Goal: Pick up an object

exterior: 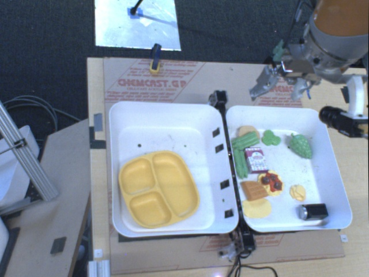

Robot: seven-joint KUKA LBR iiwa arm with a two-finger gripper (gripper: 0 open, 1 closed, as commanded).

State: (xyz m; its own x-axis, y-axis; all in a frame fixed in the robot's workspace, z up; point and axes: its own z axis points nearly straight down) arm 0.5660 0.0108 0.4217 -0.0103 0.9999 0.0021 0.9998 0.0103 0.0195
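Note:
My gripper (282,86) hangs above the far edge of the right bin (334,172), open, with nothing between its fingers. Below it in that bin lie several toy foods: green beans (244,144), a small green piece (270,137), a green bunch (300,145), a red box (255,158), a pizza slice (271,182), a brown cracker (252,190), a yellow chip (256,209), a small yellow piece (297,192) and a black can (313,212). All rest on the bin floor, apart from the gripper.
The left bin (173,126) holds a yellow divided tray (158,186). A black divider with clips (226,154) runs between the bins. A black fixture (343,122) juts in at the right bin's far right corner. A metal plate (137,16) lies beyond the bench.

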